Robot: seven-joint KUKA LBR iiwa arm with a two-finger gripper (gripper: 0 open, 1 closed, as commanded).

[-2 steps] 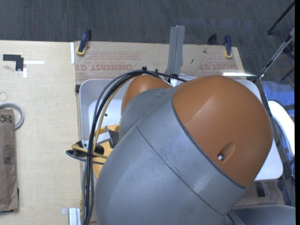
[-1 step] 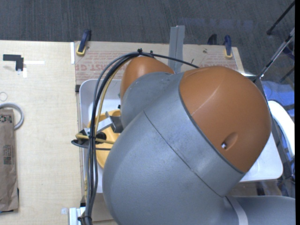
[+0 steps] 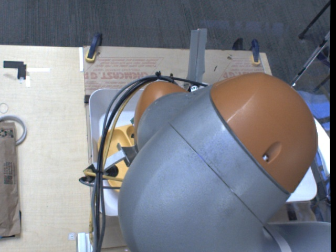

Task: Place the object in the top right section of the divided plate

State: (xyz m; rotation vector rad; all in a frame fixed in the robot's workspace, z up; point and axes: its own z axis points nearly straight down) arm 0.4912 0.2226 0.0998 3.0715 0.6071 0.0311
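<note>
While the big grey arm (image 3: 210,193) covers most of the near and middle part of the scene, its orange dome (image 3: 262,125) sits high on the right. A bundle of black cables (image 3: 105,140) runs from the near left edge of the arm up in a curve to a second orange part (image 3: 157,96) further back. Just beside the cables, a piece of the yellow divided plate (image 3: 116,140) shows inside the white bin (image 3: 94,109), mostly hidden under the arm. I cannot tell the state of the gripper, and I cannot tell where the object is. On the left the pale wooden bench (image 3: 47,140) bears a brown paper bag (image 3: 9,177) at its edge. Farther away lies a cardboard sheet (image 3: 147,67) held by two clamps (image 3: 93,47), with an upright grey post (image 3: 197,51) between them.
</note>
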